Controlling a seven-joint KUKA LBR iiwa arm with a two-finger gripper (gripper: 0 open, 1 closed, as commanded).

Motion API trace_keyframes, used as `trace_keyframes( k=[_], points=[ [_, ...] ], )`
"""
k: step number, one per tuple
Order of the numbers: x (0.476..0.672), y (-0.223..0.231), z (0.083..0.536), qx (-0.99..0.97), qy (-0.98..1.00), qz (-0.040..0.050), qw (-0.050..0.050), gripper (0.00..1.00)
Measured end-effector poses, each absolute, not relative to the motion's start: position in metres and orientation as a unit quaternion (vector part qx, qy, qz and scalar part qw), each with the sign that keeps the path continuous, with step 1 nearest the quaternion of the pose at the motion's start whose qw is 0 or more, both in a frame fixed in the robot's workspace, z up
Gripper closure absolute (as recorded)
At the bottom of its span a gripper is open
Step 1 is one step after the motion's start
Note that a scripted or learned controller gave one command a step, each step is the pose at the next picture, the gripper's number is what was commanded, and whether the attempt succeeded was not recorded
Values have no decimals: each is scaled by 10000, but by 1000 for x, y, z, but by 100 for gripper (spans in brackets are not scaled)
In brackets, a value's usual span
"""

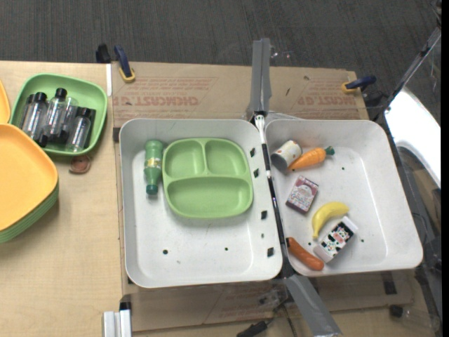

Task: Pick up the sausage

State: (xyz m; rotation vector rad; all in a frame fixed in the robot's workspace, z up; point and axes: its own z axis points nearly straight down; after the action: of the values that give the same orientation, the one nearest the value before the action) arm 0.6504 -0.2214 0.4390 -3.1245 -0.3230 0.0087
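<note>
The sausage is a short red-orange piece lying flat in the right bin, close to its front left corner. It lies at a slant, and its right end touches or nearly touches a small white carton with a printed face. A yellow banana lies just behind the carton.
The right bin also holds a purple box, an orange carrot and a small grey can at its back left. In the left bin sit a green divided plate and a green bottle. A green tray of bottles and stacked orange plates stand at far left.
</note>
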Motion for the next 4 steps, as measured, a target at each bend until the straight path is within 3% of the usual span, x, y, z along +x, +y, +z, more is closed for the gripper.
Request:
trace_keyframes(
  k=[1, 2, 3, 4],
  points=[
    [649, -221, 439, -9824, -1867, 31, 9, 100],
    [652, -155, 440, -9951, -990, 20, 5, 100],
    [641, -223, 439, -9886, -1506, 27, 4, 100],
    [652, -213, 440, -9933, -1158, 22, 1, 100]
  ],
)
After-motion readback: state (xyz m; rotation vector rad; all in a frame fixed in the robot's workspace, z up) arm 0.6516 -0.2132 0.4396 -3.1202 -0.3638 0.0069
